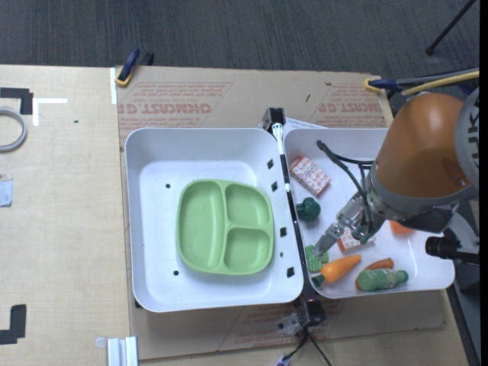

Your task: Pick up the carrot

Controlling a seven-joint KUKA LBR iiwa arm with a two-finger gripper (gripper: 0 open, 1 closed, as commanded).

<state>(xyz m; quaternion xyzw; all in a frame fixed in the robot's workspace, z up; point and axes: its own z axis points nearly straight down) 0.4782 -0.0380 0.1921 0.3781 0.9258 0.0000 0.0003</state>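
The carrot [341, 267] is orange with a green leafy end and lies slanted near the front left corner of the right bin [435, 280]. My gripper [341, 235] hangs just above and behind it, open, with nothing between its fingers. One metal finger [328, 242] points down-left toward the carrot's leafy end. A small red and white piece [351, 241] lies under the gripper.
In the right bin are a red and white box [310, 175], a dark green vegetable [309, 209], a green pickle-like item [380, 280], a small red-orange piece [380, 264] and an orange piece [400, 228]. The left bin [145, 204] holds a green divided plate [226, 226].
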